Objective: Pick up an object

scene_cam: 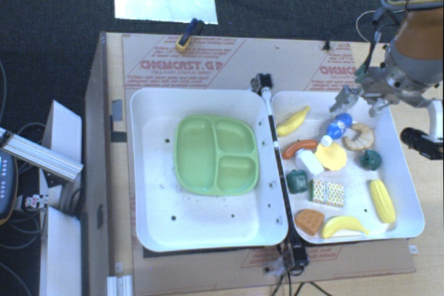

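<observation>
a green divided plate is lying alone in the left bin. right of the plate, toys are being crowded together in the right bin: a banana, a blue bottle, a corn cob. a neighbour could be nudged or a grasp could be spoiled by that crowding. furthest right, the gripper is hovering over the bin's far rim, nothing seen in it; whether it is released or clenched cannot be told.

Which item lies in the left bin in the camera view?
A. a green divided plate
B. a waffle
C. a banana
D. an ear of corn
A: the green divided plate rests on the floor of the left bin, while the toy foods, such as the ear of corn and the waffle, lie in the right bin.
</observation>
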Motion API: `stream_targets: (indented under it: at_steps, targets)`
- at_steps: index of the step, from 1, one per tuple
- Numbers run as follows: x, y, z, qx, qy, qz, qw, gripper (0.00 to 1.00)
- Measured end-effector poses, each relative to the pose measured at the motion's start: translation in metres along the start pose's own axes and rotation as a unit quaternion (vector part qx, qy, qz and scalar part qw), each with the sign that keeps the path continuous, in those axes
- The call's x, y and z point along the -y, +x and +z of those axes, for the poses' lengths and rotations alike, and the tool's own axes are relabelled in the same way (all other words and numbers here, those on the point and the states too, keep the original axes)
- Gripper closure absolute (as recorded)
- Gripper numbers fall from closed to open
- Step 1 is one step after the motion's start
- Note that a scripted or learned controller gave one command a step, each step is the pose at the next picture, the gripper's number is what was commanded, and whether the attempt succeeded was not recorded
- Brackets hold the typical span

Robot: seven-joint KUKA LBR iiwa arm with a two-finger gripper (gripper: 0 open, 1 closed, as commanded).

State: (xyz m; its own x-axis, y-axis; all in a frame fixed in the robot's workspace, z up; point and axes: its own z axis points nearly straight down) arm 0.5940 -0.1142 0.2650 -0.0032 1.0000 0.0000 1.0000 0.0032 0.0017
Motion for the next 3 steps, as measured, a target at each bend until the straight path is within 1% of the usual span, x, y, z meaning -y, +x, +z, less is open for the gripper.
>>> stream_targets:
  at_steps: [1,2,3]
  targets:
    - [-0.043,-0.031,0.178,0.000,0.002,0.001,1.0000,0.00]
    - [-0.044,-0.031,0.166,0.000,0.001,0.000,1.0000,1.00]
    - [0.038,0.032,0.050,0.000,-0.001,0.000,1.0000,1.00]
